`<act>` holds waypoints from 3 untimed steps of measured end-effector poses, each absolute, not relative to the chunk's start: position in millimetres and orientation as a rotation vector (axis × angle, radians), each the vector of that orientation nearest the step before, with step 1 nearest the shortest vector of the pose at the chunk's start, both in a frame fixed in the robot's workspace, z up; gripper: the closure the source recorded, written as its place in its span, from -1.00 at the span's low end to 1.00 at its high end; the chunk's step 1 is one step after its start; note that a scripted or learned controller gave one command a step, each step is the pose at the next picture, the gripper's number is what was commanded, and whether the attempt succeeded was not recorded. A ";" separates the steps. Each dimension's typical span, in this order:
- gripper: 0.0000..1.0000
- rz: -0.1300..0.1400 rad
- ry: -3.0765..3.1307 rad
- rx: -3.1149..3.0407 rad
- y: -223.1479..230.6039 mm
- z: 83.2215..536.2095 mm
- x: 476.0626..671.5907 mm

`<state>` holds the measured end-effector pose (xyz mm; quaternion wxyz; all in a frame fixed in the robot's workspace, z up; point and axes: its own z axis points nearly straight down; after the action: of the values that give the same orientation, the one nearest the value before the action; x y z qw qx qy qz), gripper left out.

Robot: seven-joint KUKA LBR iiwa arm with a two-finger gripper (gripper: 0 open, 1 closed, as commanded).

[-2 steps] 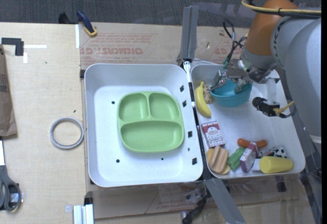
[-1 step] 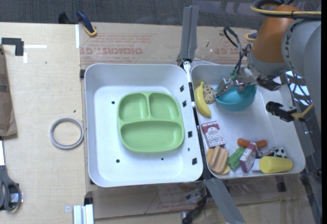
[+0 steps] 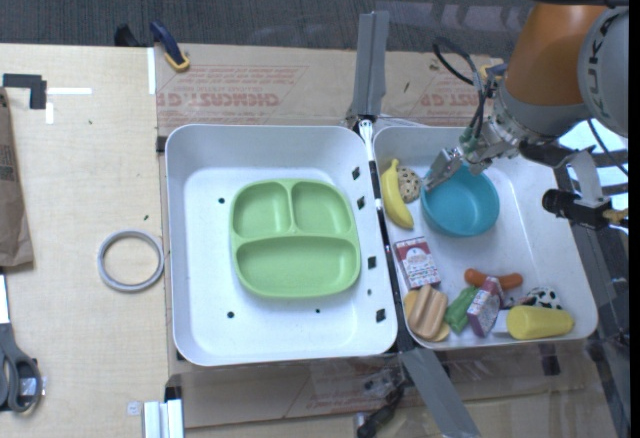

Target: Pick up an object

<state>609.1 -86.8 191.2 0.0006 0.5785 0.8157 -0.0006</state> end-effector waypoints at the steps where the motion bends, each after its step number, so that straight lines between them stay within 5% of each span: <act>1: -1.00 -0.003 2.593 1.776 -64.9 190.5 595.6; 2: -1.00 -0.001 2.536 1.853 -113.2 101.2 615.6; 3: 1.00 -0.001 2.532 1.856 -114.7 110.0 616.0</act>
<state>616.0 -114.7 110.0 0.0012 0.5913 0.8064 -0.0002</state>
